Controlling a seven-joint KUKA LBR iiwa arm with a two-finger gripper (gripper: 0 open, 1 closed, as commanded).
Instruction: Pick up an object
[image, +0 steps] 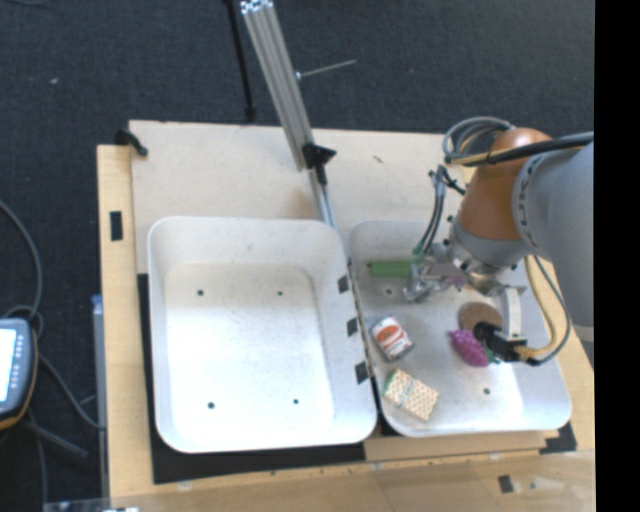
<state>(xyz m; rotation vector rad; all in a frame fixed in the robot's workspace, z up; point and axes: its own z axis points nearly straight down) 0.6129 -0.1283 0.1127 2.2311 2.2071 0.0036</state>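
Hovering low in the right bin (540, 400), the end effector (425, 285) nears the green object (390, 268) just beside it; finger state cannot be told. Next, I judge, it must close on 1 object.

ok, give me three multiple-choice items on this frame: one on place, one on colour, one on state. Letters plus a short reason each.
1. Which bin holds the loose items?
A. left bin
B. right bin
C. both bins

2. What colour is the small lumpy toy near the arm?
A. purple
B. yellow
C. blue

3. How does the patterned box lie?
A. stacked on the can
B. propped against the arm
C. flat on the bin floor, apart from the can

Answers: 1 B, since the can, box, toy and green stick all sit in the right bin. 2 A, it reads purple against the white floor. 3 C, white floor shows between box and can.
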